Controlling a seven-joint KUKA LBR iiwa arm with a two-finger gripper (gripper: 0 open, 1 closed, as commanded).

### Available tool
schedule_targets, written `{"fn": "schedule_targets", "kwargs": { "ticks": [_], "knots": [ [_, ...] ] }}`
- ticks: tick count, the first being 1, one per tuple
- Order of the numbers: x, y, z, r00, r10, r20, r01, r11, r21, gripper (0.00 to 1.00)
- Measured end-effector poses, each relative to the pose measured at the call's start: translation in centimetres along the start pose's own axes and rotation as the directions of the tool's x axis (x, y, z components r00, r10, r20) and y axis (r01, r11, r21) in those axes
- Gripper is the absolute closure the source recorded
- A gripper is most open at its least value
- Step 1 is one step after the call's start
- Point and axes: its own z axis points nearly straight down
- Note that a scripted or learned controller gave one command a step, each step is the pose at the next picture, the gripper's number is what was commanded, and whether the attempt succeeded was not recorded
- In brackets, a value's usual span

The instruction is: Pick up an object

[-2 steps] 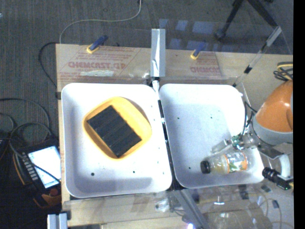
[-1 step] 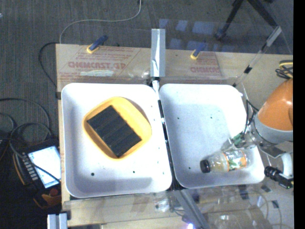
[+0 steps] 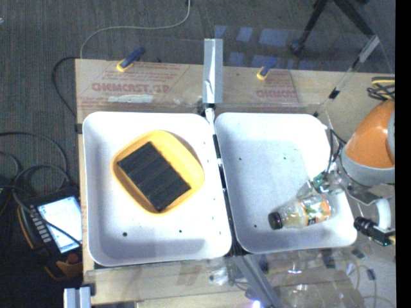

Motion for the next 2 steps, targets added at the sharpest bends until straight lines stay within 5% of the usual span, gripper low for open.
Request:
{"fn": "schedule_targets", "kwargs": {
  "ticks": [1,2],
  "knots": [
    [0.01,-0.15,-6.22,0.978,-0.211,-0.003,0.211,0.977,0.011,1.0],
    [0.01,-0.15,-6.22,0.978,-0.211,-0.003,0.211,0.977,0.011,0.0]
  ]
}}
